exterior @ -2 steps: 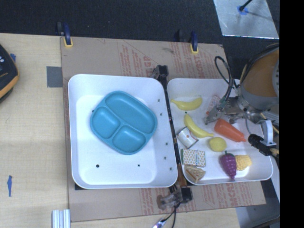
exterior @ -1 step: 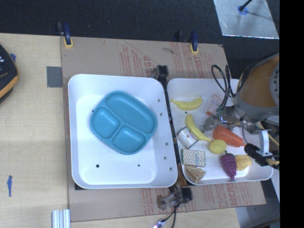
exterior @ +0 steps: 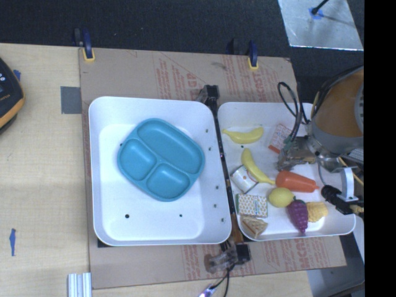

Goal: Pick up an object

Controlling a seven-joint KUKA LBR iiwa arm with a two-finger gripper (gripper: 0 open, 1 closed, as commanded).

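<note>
The right bin (exterior: pixel 346 228) holds several toy foods: a banana (exterior: pixel 244 135) at the back, a second banana (exterior: pixel 255 167) lying slantwise, an orange carrot (exterior: pixel 296 180), a lemon (exterior: pixel 280 197), purple grapes (exterior: pixel 297 214) and a small can (exterior: pixel 243 179). My gripper (exterior: pixel 289 159) is low inside this bin, just behind the carrot's left end and to the right of the second banana. The wrist above hides its tips, and I see no object lifted with it.
The left bin (exterior: pixel 99 166) carries a blue divided plate (exterior: pixel 161 158). A cracker box (exterior: pixel 252 205), a sandwich wedge (exterior: pixel 253 226) and a yellow piece (exterior: pixel 317 211) lie along the right bin's front. A black cable (exterior: pixel 288 101) loops over its back rim.
</note>
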